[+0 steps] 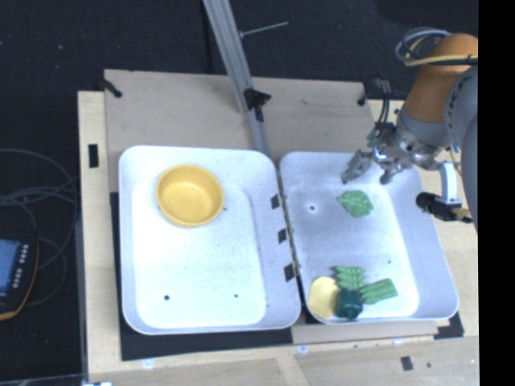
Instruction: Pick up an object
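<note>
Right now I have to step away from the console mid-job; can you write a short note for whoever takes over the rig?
Gripper: fingers spread open, nothing between them, positioned over the upper part of the right bin.
Nearest object: a small green piece lying just below and slightly to the view's left of the gripper, not touched.
Other items: a cluster at the right bin's lower edge, made of a pale yellow piece, a green ridged piece and a dark teal piece.
Left bin: a yellow bowl, upright.
Done: nothing picked up yet.
Left: descend, close on one object and lift; the small green piece looks the likeliest target.
</note>
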`<state>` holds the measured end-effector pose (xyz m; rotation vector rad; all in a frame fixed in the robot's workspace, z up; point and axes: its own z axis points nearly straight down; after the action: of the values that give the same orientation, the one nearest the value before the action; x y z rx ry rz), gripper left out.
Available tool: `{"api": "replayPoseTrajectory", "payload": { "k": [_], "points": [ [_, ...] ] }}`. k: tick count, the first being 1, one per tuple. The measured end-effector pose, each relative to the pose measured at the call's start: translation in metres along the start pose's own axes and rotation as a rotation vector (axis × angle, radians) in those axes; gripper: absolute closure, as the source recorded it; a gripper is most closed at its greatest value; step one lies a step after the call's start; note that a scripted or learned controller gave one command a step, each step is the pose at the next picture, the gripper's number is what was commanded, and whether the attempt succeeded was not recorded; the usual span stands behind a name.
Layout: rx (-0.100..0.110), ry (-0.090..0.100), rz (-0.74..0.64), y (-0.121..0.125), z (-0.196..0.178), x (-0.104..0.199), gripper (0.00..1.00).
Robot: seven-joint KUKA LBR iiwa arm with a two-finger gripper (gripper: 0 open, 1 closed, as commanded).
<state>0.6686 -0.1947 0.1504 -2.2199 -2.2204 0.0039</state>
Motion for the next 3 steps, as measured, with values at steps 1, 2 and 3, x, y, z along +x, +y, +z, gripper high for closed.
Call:
{"api": "replayPoseTrajectory", "payload": {
  "k": [1,2,3],
  "points": [
    [0.001,0.0,0.0,-0.001,0.052,0.0,0.0],
    [-0.005,-0.002,-0.001,0.001,0.038,-0.001,1.0],
    [-0.009,0.0,0.0,0.01,-0.015,0.004,1.0]
  ]
}}
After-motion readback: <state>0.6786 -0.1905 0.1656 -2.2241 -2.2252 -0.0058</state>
